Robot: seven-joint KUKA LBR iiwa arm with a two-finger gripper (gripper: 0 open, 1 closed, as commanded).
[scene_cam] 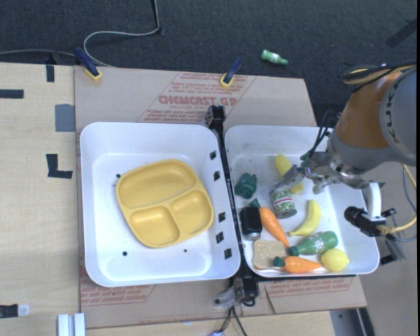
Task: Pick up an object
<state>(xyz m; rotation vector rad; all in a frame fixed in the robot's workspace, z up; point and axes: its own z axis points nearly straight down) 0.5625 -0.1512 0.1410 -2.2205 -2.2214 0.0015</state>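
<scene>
— Any writing to read here?
— Red print on the cardboard sheet under the bins, looks like "CHEMCAST GP". The small can has a label, too tiny to read.

**A robotics test lab**

A laboratory set-up is indicated. Two white bins are clipped together on a cardboard sheet, which is held to the wooden surface by blue-and-yellow clamps. Black tape marks are seen left of the bins, a loose cable behind them. An industrial arm and plastic toy food are seen at the right bin.
</scene>
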